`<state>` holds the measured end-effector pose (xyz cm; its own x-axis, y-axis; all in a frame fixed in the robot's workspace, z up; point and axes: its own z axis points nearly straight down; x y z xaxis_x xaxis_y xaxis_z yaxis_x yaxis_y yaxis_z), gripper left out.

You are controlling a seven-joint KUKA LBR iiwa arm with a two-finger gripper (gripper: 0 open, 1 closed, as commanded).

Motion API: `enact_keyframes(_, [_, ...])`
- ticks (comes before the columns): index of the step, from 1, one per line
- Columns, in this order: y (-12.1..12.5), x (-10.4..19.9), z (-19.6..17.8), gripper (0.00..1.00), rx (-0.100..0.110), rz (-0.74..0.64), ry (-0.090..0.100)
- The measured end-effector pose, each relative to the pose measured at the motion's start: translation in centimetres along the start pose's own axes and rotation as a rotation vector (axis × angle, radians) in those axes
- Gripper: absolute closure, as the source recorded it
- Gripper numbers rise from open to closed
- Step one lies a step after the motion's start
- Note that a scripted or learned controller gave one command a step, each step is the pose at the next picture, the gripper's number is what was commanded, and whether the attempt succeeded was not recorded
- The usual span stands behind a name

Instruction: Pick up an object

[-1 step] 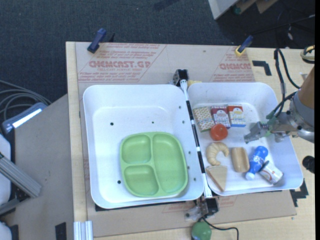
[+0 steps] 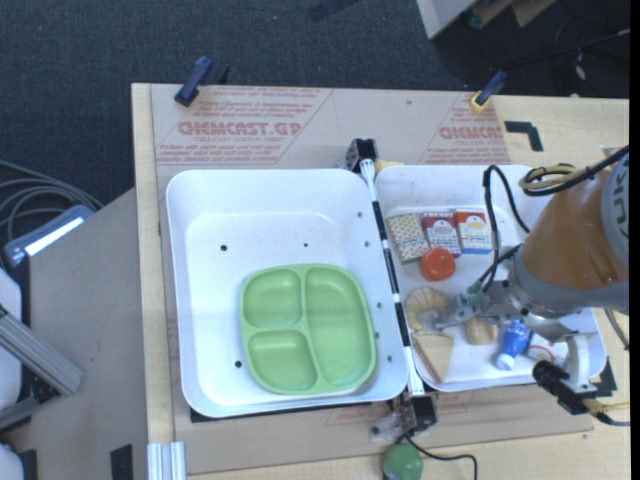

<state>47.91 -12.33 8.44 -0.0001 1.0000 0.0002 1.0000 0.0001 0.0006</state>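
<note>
A green three-compartment tray (image 2: 307,328) is seen lying flat in the left bin (image 2: 200,268). In the right bin (image 2: 440,183), three small boxes (image 2: 443,234) are lined up near the far wall, with a red round object (image 2: 437,263) just in front of them. The gripper (image 2: 450,315) is positioned low over tan items beside a blue bottle (image 2: 513,341); its state cannot be told.

Two bins were set side by side on the counter (image 2: 260,133). A divided tray (image 2: 306,328) lay in the left bin (image 2: 200,208). Small boxes (image 2: 445,234) were lined up behind a ball (image 2: 437,264) in the right bin (image 2: 420,180).
</note>
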Motion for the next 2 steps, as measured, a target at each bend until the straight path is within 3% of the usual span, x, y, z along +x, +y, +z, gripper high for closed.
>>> enact_keyframes(1, [0.0, 0.0, -1.0, 1.00, -0.001, 0.002, -0.001])
enact_keyframes(2, [3.0, 8.2, -10.0, 1.00, 0.000, -0.002, 0.001])
